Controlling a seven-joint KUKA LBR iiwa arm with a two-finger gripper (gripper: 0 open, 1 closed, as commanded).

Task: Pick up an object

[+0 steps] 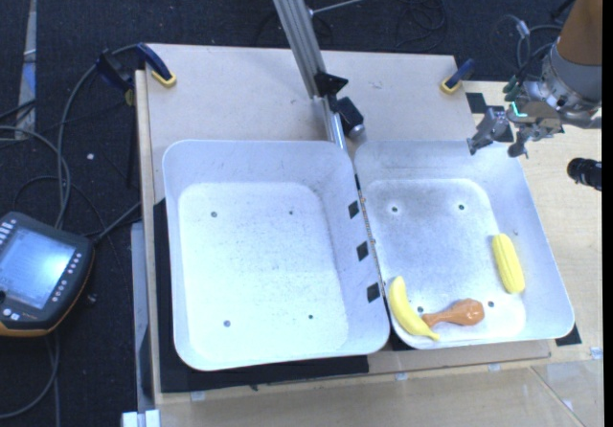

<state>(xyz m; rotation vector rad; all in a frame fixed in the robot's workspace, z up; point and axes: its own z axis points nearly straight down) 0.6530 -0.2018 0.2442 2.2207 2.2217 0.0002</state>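
Gripper (500, 136) sits at the upper right of the frame, fingers spread apart with nothing between them, just above the right bin's (426, 167) top edge. Down near that bin's bottom edge are a banana (409, 310), an orange drumstick-looking thing (456, 314), and a corn cob (508, 262) by the right wall.

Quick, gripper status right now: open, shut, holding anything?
Gripper: over the far right corner of the right bin; cannot tell whether it is open or shut. Nothing seen in it.
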